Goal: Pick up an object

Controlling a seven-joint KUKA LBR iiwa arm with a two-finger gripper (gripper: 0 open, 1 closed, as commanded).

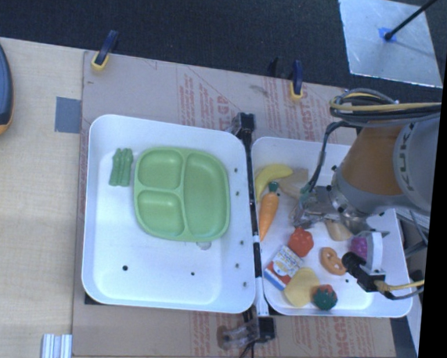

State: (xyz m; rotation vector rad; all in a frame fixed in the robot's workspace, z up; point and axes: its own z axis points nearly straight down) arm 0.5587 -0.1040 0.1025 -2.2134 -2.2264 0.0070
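The gripper (pixel 309 208) hangs just right of the carrot (pixel 268 211); I can't tell its grip state.

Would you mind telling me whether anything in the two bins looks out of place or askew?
Nothing looks spilled or damaged. The green asparagus lies beside the green divided plate in the left bin, while the other toy foods crowd the right bin.

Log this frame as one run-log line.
arm: over right bin | gripper: low beside carrot, above tomato | grasp: not visible | left bin: green tray
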